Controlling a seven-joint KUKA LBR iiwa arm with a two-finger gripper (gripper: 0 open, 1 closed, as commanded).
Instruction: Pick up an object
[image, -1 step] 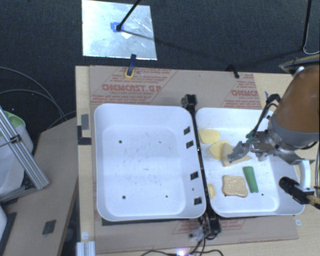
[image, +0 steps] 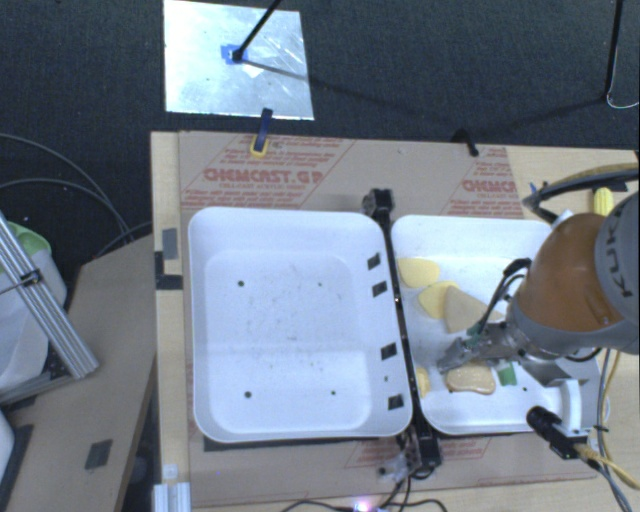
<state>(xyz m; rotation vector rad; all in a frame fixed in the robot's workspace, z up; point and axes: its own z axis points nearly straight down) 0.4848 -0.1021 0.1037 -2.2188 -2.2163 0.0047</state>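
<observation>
**Gripper low in right bin, over tan piece**

Two white bins side by side on a cardboard-covered bench. Left bin bare apart from specks. Right bin holding a small cluster of pale items near the divider: a yellow piece toward the back, a second yellow piece touching a beige wedge just beside it, a small yellow bit against the divider, a tan flat piece toward the front, and a green scrap just right of that.

Arm reaching in from the right, orange band above the wrist covering much of the bin's right half. Gripper tilted down toward the left, tip sitting right at the back edge of the tan piece, probably touching. Nothing seen clearly between the fingers; spread too dark and blurred to read, so open or closed cannot be told.

Judged as the descent or closing stage of a grasp on the tan piece, likely chosen for lying apart from the stacked yellow and beige items, with room around it. Risk: flat, low shape, easy for fingertips to slide over or push toward the front wall instead of catching.
</observation>
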